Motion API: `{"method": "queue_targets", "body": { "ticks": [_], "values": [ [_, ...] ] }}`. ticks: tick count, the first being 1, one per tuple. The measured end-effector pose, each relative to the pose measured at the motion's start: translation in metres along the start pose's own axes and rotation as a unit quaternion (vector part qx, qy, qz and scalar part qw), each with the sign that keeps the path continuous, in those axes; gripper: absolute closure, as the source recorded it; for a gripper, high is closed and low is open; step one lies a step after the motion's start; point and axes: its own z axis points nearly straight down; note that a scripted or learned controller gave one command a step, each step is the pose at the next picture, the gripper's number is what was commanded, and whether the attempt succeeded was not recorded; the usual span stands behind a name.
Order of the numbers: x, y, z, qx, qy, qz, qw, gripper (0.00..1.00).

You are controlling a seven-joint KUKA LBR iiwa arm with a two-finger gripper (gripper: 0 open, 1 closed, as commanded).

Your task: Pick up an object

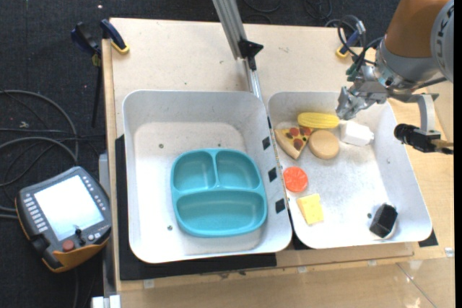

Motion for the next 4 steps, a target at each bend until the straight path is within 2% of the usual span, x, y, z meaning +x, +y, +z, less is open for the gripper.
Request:
{"method": "queue_targets", "body": {
  "ticks": [2,3,4],
  "values": [
    [0.116,-0.041,-0.001,0.001,0.001,-0.001,1.0000,1.00],
    [0.166,-0.070,-0.011,0.001,0.000,-0.001,1.0000,1.00],
    [0.218,-0.079,-0.018,-0.001,0.000,-0.001,1.0000,1.00]
  ]
}}
